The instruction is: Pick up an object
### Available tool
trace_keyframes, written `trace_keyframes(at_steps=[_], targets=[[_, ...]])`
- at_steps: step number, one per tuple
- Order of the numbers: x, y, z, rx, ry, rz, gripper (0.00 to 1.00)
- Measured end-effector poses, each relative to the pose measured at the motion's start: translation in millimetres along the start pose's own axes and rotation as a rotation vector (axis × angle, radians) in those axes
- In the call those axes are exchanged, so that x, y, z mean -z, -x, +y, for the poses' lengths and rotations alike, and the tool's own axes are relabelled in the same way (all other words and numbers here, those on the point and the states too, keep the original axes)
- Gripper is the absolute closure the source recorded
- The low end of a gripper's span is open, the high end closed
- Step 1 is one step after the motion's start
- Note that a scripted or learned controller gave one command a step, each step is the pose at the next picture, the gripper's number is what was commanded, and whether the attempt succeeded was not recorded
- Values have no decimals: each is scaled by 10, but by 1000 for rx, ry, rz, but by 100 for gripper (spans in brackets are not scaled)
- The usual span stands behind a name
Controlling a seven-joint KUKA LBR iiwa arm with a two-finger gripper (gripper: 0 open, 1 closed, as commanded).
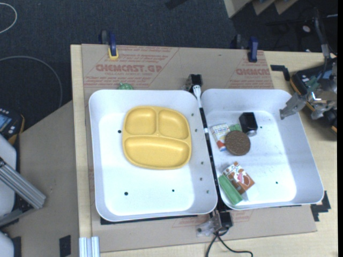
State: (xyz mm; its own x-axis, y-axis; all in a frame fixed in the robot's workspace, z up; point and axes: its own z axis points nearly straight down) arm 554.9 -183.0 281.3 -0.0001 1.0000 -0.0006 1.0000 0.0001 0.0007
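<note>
Dark carpet lies round a pale bench with a brown board clamped on it, and on the board sit my two white bins side by side. Left bin holds a yellow tray with three compartments. Right bin holds everything small: a black block toward the far side, a brown disc just nearer and left of it, a small packet touching the disc's left edge, and a red pouch lying over a green bar at the near left of the bin

My gripper hangs at the far right corner of the right bin, over its rim — I cannot tell from this angle how wide it stands, and nothing shows in it

What matters for the pick: every candidate lies to my left, and nearer in the scene than I am. The block is closest, just left of me and a little nearer; the disc sits just beyond it on the same diagonal. The pouch and bar are well apart from me, along the bin's left wall, the bar's long axis running roughly far-to-near. I judge the block or disc the shorter reach — the tray, flat and broad, looks a poor fit for two fingers
</note>
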Motion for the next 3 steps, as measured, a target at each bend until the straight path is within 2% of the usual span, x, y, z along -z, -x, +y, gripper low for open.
trace_keyframes(at_steps=[1,2,3], targets=[[-1506,-715,267,6,-5,5,0],[-936,-1751,-114,9,-2,5,0],[-101,-2159,-583,3,0,1,0]])
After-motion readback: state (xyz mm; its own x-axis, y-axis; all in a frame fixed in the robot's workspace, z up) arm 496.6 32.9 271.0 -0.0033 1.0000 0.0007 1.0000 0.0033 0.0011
